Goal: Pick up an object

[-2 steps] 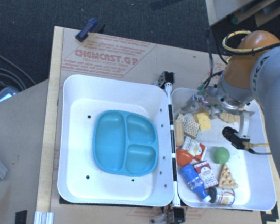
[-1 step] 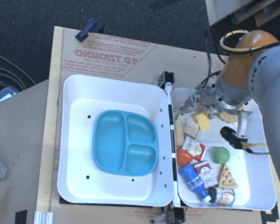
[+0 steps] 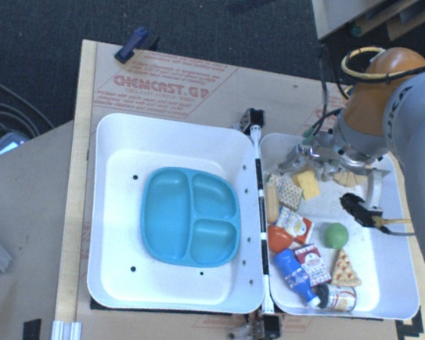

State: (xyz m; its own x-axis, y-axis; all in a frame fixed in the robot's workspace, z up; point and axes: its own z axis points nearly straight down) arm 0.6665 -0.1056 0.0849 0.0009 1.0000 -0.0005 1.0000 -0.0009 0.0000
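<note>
Nearest the lens, a can (image 3: 341, 299) and a blue bottle (image 3: 293, 272) lie at the front of the right bin (image 3: 403, 301), part of a loose heap of toy food left for picking. Behind them sit a green ball (image 3: 336, 235) and a yellow block (image 3: 306, 184). Over the back of that heap hangs the end effector (image 3: 332, 161), just above the yellow block; how wide it stands I cannot tell. On the same surface, the left bin (image 3: 103, 268) carries a blue divided plate (image 3: 190, 217), probably the drop place.
</note>
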